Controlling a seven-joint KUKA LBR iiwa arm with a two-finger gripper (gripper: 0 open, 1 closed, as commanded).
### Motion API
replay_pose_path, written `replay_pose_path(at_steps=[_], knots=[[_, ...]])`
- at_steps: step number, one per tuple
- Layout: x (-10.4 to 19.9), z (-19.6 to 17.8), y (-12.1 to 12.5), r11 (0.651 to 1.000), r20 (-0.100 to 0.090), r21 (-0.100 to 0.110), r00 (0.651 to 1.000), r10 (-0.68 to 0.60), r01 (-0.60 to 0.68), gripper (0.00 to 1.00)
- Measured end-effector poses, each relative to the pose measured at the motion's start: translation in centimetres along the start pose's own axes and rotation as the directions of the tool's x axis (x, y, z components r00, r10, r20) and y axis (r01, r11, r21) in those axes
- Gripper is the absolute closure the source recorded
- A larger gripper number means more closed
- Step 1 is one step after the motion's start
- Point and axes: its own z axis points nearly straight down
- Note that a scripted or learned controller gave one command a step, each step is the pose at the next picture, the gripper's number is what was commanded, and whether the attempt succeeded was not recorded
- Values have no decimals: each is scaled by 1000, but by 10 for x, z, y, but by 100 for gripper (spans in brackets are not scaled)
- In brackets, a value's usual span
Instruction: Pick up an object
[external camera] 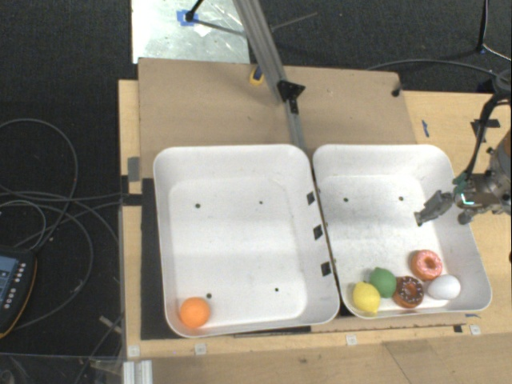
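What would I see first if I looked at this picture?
Probably the colourful cluster in the near corner of the right bin: a yellow lemon, a green ball, a chocolate donut, a pink-frosted donut and a white egg packed close together. Next, the lone orange ball in the left bin's near-left corner. The gripper hangs over the right bin, above the cluster.

Single fixed cam up above the bench (240, 106), tilted down at a slant from the near edge, far enough back to fit both white bins (240, 238) side by side (plus some dark floor (56, 70) and cables on the left).
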Motion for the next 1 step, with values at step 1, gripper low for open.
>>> replay_pose_path(at_steps=[1], knots=[[0, -2, 1, 1000, 1, -4, 1000, 1, -1, 0]])
